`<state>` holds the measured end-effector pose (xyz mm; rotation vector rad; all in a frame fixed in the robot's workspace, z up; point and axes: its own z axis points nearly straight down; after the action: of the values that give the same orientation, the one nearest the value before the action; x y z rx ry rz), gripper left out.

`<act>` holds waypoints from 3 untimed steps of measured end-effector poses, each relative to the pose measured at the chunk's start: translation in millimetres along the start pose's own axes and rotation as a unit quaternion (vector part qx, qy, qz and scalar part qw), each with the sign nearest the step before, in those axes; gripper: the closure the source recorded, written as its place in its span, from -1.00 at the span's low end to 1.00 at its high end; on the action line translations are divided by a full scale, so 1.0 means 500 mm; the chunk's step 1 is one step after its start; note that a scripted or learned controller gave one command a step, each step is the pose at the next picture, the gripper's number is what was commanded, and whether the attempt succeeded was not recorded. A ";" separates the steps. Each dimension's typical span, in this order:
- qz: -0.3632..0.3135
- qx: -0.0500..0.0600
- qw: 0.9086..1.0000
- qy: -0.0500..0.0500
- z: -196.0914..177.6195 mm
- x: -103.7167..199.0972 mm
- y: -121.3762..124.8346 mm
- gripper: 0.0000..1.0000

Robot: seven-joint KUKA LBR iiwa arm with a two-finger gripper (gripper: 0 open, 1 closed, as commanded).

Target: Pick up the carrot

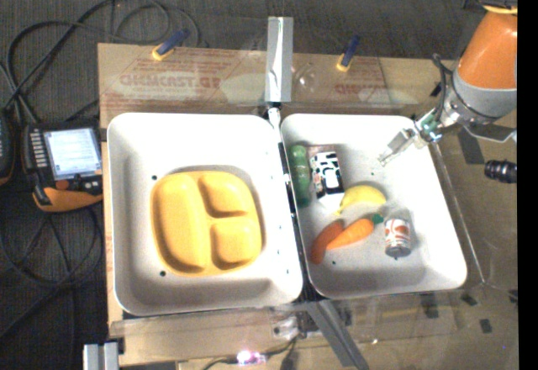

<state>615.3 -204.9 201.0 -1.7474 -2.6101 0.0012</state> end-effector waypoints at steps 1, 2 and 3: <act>-0.160 0.000 0.987 0.001 0.163 0.072 -0.118 -1.00; -0.293 -0.005 0.956 -0.007 0.221 0.219 -0.119 -1.00; -0.294 -0.010 0.956 -0.008 0.199 0.221 -0.111 1.00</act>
<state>521.6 -123.8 101.8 -0.9105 -3.0326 -0.0111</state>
